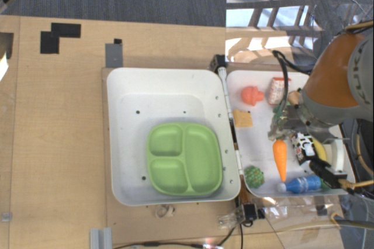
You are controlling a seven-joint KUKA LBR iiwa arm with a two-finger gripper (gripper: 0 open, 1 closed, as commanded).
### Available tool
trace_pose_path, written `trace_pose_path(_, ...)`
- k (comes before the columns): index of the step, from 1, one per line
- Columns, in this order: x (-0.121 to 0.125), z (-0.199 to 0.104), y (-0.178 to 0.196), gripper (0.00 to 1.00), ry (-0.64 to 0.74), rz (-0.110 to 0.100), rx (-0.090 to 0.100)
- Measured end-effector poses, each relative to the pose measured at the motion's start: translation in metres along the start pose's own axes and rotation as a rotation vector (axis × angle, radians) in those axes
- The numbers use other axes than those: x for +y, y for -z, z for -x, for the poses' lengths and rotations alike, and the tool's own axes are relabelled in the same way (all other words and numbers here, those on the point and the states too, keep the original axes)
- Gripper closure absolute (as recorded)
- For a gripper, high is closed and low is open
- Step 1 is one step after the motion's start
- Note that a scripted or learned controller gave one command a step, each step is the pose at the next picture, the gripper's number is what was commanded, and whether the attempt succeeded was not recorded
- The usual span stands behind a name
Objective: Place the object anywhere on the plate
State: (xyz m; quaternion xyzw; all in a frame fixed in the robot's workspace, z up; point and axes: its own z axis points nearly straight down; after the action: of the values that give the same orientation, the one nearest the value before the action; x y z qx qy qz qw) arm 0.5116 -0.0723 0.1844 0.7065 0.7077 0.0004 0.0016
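Jaws (279, 125) hang over the carrot (280, 160) — grip state unclear — plate (184, 158) bare.

- A green sectioned plate (185, 159) lies in the left bin (128, 96).
- The right bin (260, 139) holds a toy carrot (280, 159), a blue bottle (303, 185), a green ball (253, 176) and a pink toy (252, 95).
- The claw (283, 123) hangs above the carrot's top, its grip hard to make out.

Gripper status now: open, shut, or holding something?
Gripper: cannot be told; it sits low over the right white bin, just above the orange toy carrot.
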Motion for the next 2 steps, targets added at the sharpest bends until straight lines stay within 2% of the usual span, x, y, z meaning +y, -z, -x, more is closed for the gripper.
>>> trace_pose_path(1, 0.002, -0.095, 0.0, 1.0, -0.302, -0.001, 0.003)
trace_pose_path(2, 0.005, -0.176, 0.021, 1.0, -0.176, 0.0, 0.004)
